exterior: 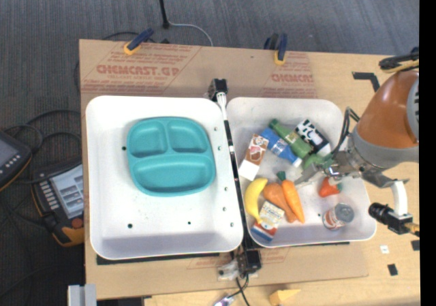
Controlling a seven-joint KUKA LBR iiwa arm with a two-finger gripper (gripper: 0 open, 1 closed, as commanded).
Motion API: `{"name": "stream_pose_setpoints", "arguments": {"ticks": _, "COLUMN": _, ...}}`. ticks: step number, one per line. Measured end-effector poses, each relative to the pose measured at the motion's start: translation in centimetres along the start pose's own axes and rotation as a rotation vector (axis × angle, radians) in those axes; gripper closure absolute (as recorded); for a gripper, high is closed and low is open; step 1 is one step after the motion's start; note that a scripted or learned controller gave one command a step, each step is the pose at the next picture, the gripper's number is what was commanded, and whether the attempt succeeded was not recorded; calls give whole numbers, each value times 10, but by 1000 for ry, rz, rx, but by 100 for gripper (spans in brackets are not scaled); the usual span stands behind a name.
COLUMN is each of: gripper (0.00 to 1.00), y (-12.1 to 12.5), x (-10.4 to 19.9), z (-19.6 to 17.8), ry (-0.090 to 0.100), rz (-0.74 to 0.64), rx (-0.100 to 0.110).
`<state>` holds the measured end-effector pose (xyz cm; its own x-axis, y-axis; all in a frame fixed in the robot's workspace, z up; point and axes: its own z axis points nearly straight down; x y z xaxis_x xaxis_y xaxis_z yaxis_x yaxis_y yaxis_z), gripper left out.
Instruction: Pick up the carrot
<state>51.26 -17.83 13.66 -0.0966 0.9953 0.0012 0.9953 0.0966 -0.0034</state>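
The carrot (292, 200) is orange with a small green tip. It lies in the right white bin (354, 230), near the front, pointing toward the bin's front edge. A rounder orange piece (275, 195) lies against its left side. My gripper (317, 170) reaches in from the right and hangs low over the middle of this bin, just above and to the right of the carrot's top end. Nothing can be made out in its grasp. Behind it, the grey wrist with its orange band (390, 117) covers the bin's right wall.
Packed around the carrot are a banana (253, 195), a small packet (270, 217), a red piece (328, 189), a can (338, 217), a green bottle (294, 139), a blue carton (280, 148) and a black-and-white toy (312, 132). The left bin (102, 230) holds a teal divided plate (172, 155).
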Motion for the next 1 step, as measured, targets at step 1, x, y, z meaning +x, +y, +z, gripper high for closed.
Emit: {"name": "stream_pose_setpoints", "arguments": {"ticks": 1, "gripper": 0, "y": 3, "x": 42, "z": 48, "ry": -6, "rz": 12, "rx": -9}}
